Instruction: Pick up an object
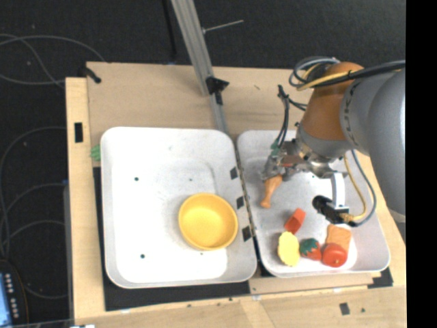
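Where the right bin nears its front rim lie a yellow piece, a red tomato and a small red block. Farther back, the hand grasps an orange carrot by its top; the arm hides its wrist. The left bin holds 1 yellow bowl.

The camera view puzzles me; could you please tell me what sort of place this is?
Likely a robot grasping test bench: a grey arm reaches over two white bins, toy food such as a carrot lies inside, and loose cables trail nearby.
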